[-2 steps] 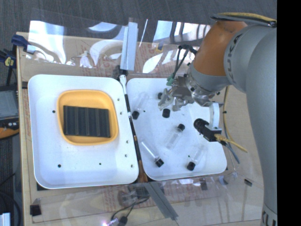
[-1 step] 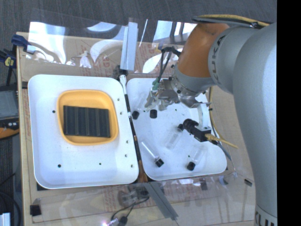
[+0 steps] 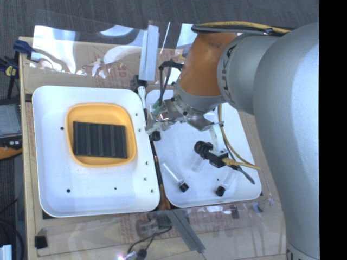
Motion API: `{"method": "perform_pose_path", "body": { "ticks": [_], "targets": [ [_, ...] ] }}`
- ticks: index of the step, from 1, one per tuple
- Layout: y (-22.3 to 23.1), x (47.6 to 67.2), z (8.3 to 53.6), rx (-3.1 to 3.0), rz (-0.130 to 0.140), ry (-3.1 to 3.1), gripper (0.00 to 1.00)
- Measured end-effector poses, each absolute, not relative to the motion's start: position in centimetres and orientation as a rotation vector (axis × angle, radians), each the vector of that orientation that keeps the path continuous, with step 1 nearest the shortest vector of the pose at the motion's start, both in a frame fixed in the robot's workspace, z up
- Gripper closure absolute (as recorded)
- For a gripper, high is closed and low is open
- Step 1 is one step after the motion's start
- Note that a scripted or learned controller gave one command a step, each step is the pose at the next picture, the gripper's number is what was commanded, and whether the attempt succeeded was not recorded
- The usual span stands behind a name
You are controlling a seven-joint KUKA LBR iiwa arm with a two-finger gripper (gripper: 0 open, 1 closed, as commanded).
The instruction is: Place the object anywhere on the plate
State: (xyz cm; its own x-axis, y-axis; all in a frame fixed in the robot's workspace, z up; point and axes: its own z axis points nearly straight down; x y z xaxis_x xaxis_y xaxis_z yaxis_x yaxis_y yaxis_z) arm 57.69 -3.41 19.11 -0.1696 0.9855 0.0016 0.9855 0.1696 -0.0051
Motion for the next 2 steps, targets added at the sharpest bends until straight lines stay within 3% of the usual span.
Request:
{"method": "perform_pose_path", "body": {
  "ticks": [1,2],
  "targets": [
    [-3.5,57.7,19.1,-2.023,0.004,-2.398,0.0],
    [-3.5,59.6,19.2,-2.041,0.003,-2.386,0.0]
  ]
}}
